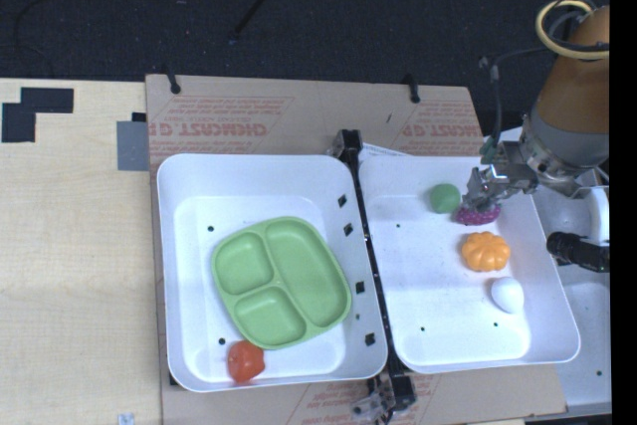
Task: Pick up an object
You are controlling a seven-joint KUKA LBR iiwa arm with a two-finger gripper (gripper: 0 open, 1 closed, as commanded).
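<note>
Since the end effector (485, 192), its opening indiscernible, is set over the purple object (479, 212), the green ball (444, 198) could be knocked.

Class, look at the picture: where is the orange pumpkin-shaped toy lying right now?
The orange pumpkin toy lies in the right bin, toward its right side, just below the purple object under the gripper and above the white egg.

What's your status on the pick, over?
Two-finger gripper down over small purple grape-like cluster in right white bin. Grasp unconfirmed. Round green object and orange pumpkin-shaped toy close beside.
</note>
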